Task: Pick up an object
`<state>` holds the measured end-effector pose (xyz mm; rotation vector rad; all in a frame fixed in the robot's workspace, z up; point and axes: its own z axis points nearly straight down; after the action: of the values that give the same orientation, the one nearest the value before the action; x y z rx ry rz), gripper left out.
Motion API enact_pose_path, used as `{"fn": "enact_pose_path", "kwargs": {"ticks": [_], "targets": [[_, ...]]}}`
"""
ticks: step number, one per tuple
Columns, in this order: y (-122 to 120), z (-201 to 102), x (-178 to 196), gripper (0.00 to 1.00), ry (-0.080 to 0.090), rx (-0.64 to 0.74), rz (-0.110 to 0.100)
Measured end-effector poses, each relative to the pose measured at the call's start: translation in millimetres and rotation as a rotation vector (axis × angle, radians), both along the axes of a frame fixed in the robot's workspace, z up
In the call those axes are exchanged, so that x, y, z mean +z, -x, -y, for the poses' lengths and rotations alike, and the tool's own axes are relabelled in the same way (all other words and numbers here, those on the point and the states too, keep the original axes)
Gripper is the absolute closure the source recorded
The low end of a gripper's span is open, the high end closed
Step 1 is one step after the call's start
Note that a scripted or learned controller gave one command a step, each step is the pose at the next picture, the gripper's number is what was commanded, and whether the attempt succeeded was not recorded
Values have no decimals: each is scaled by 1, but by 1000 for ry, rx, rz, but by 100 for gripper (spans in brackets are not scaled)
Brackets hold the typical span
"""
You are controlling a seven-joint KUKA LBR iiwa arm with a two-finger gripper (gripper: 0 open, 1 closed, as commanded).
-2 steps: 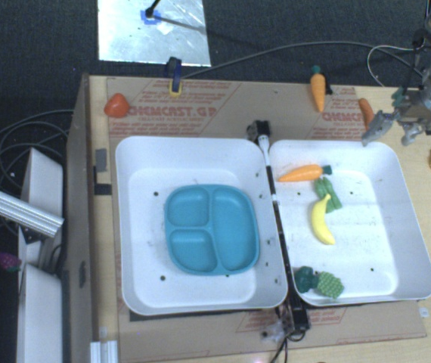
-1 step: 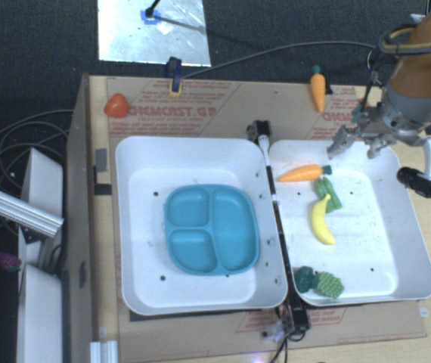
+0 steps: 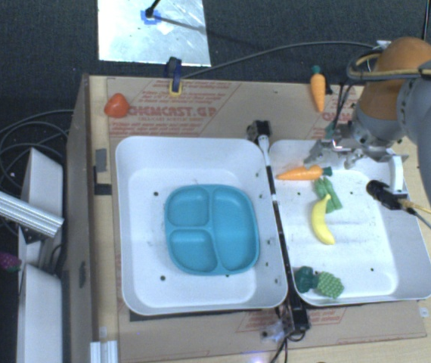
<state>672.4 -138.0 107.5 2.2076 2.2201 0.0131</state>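
Observation:
The right bin point(image 3: 397, 278) holds an orange carrot point(image 3: 299, 175) near its back left corner. A green pod point(image 3: 327, 193) lies just in front of the carrot, then a yellow banana point(image 3: 321, 221), and a piece of broccoli point(image 3: 318, 282) sits at the front left. My gripper point(image 3: 335, 151) hangs over the back of this bin, just right of and above the carrot's leafy end. Nothing shows held in it. The grey arm point(image 3: 427, 112) hides the bin's back right corner.
The left bin point(image 3: 140, 172) holds a blue divided plate point(image 3: 211, 228). On the cardboard behind the bins lie a second carrot point(image 3: 317, 89) and a red tomato point(image 3: 116, 106). A black clip point(image 3: 261, 131) sits where the bins meet.

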Motion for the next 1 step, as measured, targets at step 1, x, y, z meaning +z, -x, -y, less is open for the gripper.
{"fn": "enact_pose_path", "kwargs": {"ticks": [1], "targets": [[55, -37, -16, 0, -2, -3, -13]]}}
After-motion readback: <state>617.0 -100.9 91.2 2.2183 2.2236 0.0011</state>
